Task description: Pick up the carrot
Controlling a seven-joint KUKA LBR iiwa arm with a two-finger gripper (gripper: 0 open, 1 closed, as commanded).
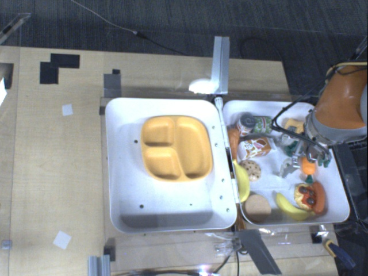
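The carrot (233, 138) is a long orange shape lying along the left wall of the right bin (339, 211), beside a printed snack packet (253, 148). My gripper (300, 164) hangs low over the right half of that bin, well to the right of the carrot and apart from it. A small round orange object (309, 167) sits right against the gripper's tip. I cannot make out whether it is gripped or only lies beside it. The grey arm with its orange band (345, 99) comes in from the right.
The right bin also holds a can (253, 122), a cookie (250, 168), a yellow banana (242, 184), a brown bun (257, 206), a second banana (289, 205) and a red-topped food piece (311, 195). The left bin (123, 154) bears a yellow divided plate (174, 147).
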